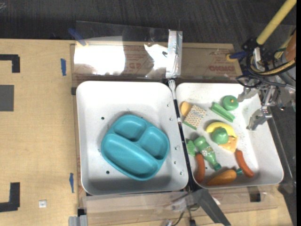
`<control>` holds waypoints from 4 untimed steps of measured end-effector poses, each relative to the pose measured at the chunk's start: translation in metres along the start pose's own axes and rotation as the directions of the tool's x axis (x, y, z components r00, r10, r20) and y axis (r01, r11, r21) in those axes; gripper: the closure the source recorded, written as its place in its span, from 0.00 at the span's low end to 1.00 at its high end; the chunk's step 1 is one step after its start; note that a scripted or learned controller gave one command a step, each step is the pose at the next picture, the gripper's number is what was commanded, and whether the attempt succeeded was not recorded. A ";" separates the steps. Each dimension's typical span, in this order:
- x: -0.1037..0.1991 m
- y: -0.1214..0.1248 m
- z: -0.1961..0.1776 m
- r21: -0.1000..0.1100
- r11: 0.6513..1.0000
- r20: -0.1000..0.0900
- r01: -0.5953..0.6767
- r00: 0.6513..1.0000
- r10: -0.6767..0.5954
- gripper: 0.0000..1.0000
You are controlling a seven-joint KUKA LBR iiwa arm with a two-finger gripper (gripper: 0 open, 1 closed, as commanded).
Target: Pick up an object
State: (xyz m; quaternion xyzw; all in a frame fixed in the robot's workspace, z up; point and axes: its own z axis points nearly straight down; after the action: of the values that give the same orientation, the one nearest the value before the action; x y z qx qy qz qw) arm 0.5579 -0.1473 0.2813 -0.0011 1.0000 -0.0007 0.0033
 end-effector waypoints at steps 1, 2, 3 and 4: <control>0.036 -0.046 0.142 -0.003 1.000 -0.012 -0.010 1.000 0.010 0.00; 0.057 -0.081 0.182 0.013 1.000 0.024 0.006 1.000 -0.006 0.00; 0.058 -0.076 0.192 0.007 0.759 0.006 0.651 0.759 -0.651 0.00; 0.058 -0.068 0.193 0.000 0.335 0.012 0.942 0.335 -0.942 0.00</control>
State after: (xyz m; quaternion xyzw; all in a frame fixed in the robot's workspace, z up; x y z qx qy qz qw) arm 0.5017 -0.2153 0.0882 -0.5774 0.8164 0.0011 0.0069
